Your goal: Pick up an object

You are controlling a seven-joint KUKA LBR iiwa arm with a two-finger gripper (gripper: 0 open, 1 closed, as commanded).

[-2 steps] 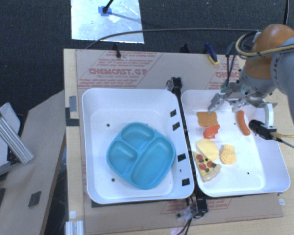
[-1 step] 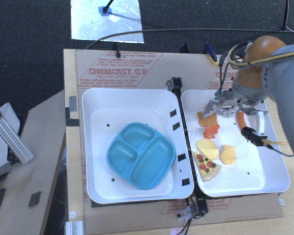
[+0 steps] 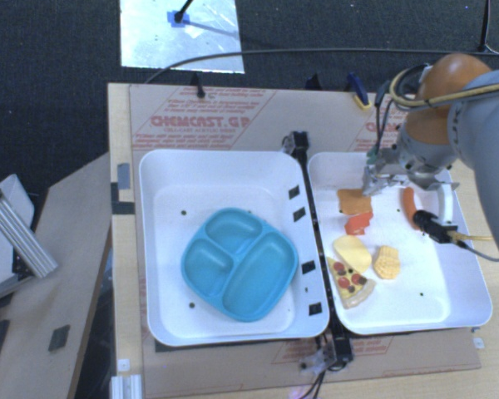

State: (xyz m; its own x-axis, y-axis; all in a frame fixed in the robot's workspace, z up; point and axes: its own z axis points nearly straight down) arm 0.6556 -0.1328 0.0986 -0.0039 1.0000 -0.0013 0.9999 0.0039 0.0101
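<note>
Lowest in the right bin (image 3: 461, 306) we see a pizza slice (image 3: 352, 284), then cheese (image 3: 353, 252); above, the gripper (image 3: 376, 178) hovers beside an orange piece (image 3: 354, 201). Its fingers seem hidden, so nothing looks picked up yet.

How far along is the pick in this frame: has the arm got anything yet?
Done: the end effector has reached the right white bin, low near the flat orange toy slice. In hand: nothing visibly held. Left: grasping and lifting one item; the orange slice, red block, yellow cheese wedge, pizza slice and corn piece all lie on the bin floor.
</note>
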